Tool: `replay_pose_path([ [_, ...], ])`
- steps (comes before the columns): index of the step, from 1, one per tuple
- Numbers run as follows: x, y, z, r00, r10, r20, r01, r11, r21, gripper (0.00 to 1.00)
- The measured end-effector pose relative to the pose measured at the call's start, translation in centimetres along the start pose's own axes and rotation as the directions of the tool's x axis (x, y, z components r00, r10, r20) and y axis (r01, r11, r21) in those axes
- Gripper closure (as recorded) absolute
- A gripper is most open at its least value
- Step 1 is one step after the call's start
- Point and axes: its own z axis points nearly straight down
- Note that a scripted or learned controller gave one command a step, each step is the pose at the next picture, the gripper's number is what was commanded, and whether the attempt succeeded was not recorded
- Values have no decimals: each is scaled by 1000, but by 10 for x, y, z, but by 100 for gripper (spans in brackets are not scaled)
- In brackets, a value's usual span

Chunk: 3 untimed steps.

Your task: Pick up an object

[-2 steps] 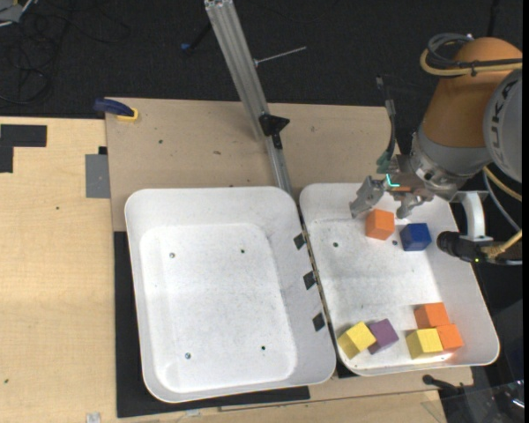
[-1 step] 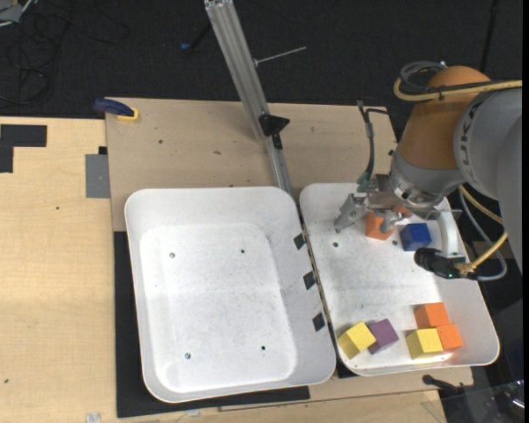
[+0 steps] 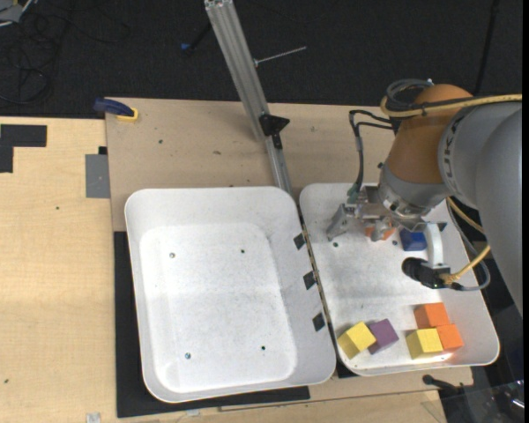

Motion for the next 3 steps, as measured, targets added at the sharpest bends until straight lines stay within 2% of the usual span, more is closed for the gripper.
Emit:
replay_pose_path([
  [1, 1, 0, 26, 1000, 1, 0, -1, 1000, -1, 0],
  [2, 8, -1, 20, 1000, -3, -11, 3, 1000, 6, 100],
  [3, 4, -6, -23, 1000, 2, 0, -2, 1000, -4, 100],
])
